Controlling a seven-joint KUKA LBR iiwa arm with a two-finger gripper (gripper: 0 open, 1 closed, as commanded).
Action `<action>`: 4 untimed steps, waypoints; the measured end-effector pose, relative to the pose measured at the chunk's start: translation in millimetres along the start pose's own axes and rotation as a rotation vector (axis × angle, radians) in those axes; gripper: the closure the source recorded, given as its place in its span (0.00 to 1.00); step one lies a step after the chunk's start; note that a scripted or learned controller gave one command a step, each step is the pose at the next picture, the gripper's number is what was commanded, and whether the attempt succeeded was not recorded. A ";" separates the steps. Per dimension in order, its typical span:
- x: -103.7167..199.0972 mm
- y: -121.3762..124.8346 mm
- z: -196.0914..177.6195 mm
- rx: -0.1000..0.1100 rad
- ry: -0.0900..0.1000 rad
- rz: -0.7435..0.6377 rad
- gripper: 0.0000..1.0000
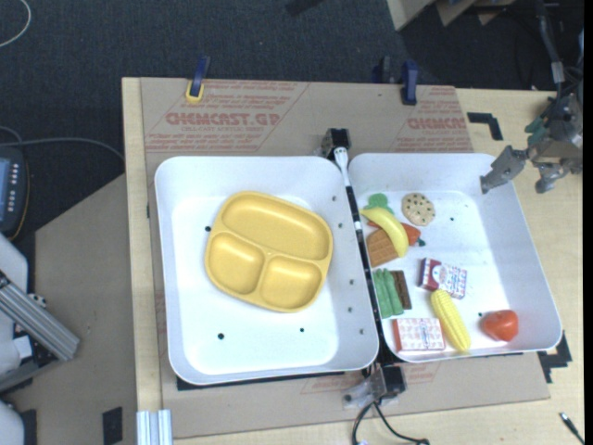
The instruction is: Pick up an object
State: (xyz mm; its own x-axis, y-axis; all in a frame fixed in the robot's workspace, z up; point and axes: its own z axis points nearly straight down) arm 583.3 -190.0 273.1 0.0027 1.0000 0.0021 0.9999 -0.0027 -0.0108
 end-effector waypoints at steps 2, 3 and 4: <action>2.4 2.0 35.5 -0.007 -0.001 -0.003 0.00; -2.8 2.4 79.7 -0.006 -0.001 -0.002 0.00; -3.8 -0.8 122.8 -0.006 0.000 -0.002 0.00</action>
State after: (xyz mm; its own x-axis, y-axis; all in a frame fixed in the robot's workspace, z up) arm 581.2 -193.6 150.3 0.0005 1.0000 0.0017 1.0000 -0.0005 -0.0049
